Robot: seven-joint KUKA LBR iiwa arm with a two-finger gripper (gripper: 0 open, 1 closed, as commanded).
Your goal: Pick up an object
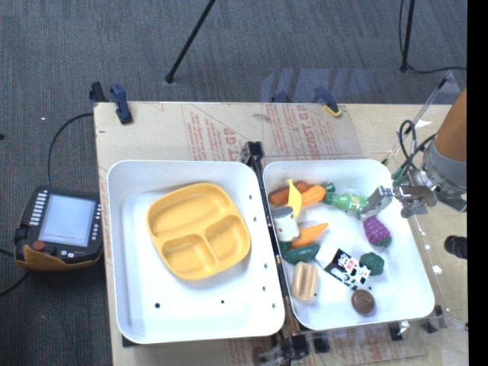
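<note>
Purple grapes (377,231), knobbly, just under pincer (385,197)

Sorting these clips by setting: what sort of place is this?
Probably a robotics lab: a teach pendant on grey carpet, tripod legs, and white bins clamped to a bench with toy food.

Toys (335,235) crowd the right bin (412,296) — its near-right corner lies open.

Yellow tray (198,231), purple grapes (377,231)
</note>
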